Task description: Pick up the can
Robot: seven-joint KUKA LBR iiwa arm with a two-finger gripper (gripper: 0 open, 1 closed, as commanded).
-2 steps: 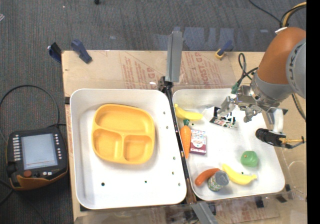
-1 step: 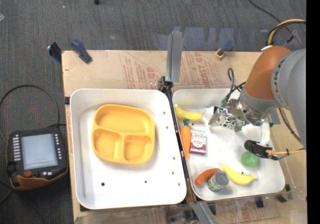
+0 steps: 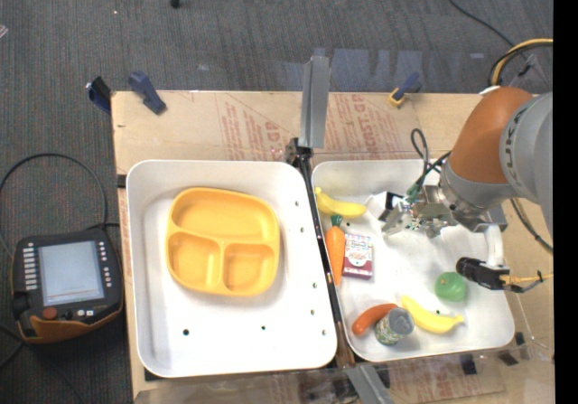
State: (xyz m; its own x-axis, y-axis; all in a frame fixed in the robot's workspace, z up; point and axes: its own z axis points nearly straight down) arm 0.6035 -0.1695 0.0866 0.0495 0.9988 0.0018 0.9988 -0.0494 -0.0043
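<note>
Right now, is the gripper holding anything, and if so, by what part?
Nothing is held: the gripper hangs over the right bin, while the can stands near the bin's front.

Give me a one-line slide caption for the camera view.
KUKA arm's gripper hovers in the right bin, well short of the can near the front edge; yellow tray sits in the left bin.
</note>
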